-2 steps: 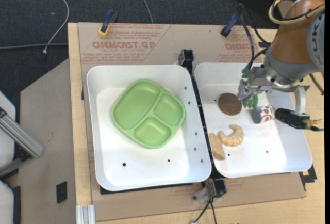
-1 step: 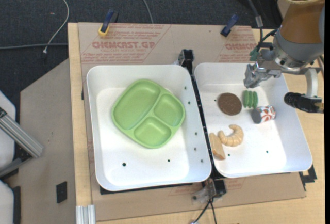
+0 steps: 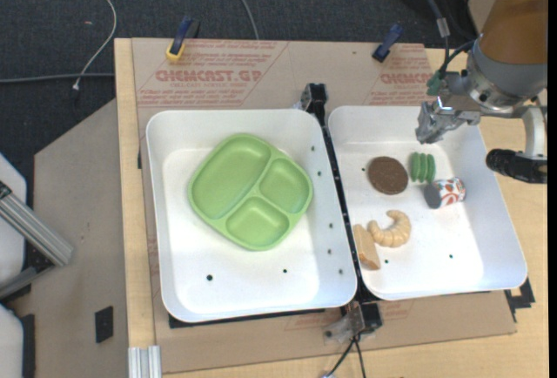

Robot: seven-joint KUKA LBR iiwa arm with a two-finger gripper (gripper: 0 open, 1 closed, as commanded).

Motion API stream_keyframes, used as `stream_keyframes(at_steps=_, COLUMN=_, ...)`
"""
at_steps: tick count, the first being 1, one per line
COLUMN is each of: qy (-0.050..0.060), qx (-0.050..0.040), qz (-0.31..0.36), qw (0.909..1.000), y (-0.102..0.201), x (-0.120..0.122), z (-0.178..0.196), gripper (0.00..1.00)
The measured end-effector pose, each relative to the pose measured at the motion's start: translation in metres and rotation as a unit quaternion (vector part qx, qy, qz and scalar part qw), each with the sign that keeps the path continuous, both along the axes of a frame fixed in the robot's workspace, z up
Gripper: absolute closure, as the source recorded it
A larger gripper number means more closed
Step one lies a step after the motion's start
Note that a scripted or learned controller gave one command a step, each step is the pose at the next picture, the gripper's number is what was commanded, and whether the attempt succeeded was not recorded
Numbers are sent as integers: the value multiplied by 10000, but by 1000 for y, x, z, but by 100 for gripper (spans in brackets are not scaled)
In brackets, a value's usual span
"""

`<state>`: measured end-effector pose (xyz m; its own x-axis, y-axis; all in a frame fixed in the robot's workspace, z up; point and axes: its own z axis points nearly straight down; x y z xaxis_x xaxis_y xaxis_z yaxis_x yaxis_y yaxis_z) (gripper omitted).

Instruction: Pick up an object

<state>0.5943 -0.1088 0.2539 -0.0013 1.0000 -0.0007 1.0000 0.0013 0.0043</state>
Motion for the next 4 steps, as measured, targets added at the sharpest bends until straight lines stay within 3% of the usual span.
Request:
stream_keyframes(at_steps=1, qy=29, qx=11, qz=17, qw=10000, y=44, x=5, z=-6, gripper=100)
stream_keyframes(at_steps=4, qy=8, qx=15, qz=24, qw=10000, y=200, x=52, z=-37, gripper=100)
